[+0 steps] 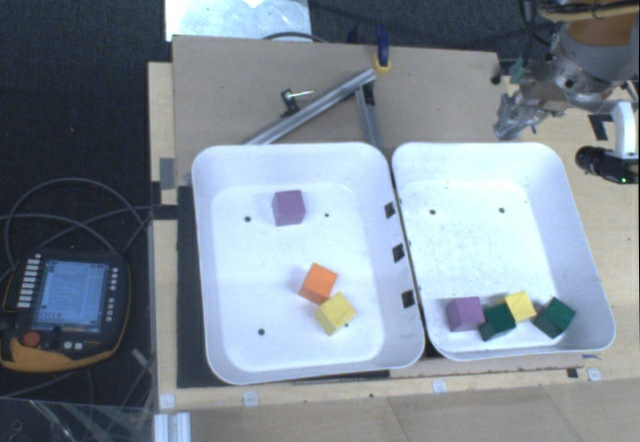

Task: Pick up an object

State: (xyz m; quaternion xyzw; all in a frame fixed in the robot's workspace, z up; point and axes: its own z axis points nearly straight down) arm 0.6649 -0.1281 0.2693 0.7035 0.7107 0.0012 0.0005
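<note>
Nearest the lens, along the near wall of the right bin (580, 230), four small blocks sit in a row that runs from 9 to 3 o'clock. They are a purple cube (465, 312), a dark green block (497, 321) touching it, a small yellow cube (520, 306) just behind that, and a green cube (554, 316) at the 3 o'clock end. All are about as wide as they are long, so none shows a clear long axis. The green cube is turned corner-on to the bin wall. In the left bin (215, 230), a yellow cube (336, 313) lies at about 5 o'clock from the centre, rotated so one corner points toward 6 o'clock. An orange cube (318, 282) touches it on the 11 o'clock side and is also skewed. A violet cube (288, 207) stands apart toward 12 o'clock, square to the bin. The gripper (520, 115) hangs at 12 o'clock of the right bin, seemingly just beyond its far rim. It is well apart from every block and carries nothing. It is too blurred to tell whether it is parted or closed. At 9 o'clock, off the bench, lies a teach pendant (65, 308).
</note>
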